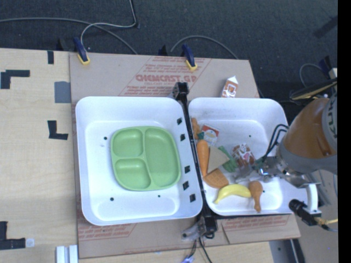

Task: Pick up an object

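I see the bench [33, 163] with a cardboard sheet [159, 75] clamped on top of it, and on that sheet two shallow white bins side by side. The left bin [93, 119] holds a green divided plate [146, 158], lying flat near its middle. The right bin [263, 111] holds the loose objects, all gathered toward its near and left part. The arm [310, 136] reaches in from the right, its orange band over the bin's right rim, and the gripper [262, 169] sits low inside the right bin, just right of the clutter. I cannot tell how the gripper is set, nor whether it has hold of anything. Among the candidates for pickup, a carrot [203, 156] lies along the left wall, with a tan wedge [216, 178] just below it. A yellow banana [233, 192] lies near the front wall, touching or just beside a brown drumstick-shaped piece [256, 193] to its right. A small red and white item [243, 154] lies just left of the gripper. Another small red and white packet [209, 131] lies near the carrot's top. Outside the bins, a small carton [230, 86] stands on the cardboard behind the right bin.
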You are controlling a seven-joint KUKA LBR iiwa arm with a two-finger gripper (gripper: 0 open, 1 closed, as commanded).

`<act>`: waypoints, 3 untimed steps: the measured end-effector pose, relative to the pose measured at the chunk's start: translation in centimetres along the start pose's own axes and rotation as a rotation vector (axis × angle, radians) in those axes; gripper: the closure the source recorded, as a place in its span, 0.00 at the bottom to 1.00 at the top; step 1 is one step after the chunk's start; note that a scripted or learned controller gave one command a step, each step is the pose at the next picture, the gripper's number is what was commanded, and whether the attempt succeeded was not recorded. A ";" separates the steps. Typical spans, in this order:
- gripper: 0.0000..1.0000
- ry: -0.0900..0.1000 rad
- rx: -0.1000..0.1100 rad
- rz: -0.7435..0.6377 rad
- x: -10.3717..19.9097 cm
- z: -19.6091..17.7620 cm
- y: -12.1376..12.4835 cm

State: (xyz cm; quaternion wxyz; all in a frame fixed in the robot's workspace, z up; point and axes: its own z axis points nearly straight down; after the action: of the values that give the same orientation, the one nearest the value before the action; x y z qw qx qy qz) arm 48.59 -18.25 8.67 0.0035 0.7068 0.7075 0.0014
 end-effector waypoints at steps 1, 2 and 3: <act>0.00 0.001 0.000 -0.002 2.8 0.0 7.9; 0.00 0.000 0.000 -0.001 2.3 0.0 5.4; 1.00 -0.001 0.000 0.000 2.2 -1.0 5.4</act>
State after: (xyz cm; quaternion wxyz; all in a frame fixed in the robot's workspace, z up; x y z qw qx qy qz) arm 54.01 -16.00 9.66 0.0037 0.7068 0.7074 0.0008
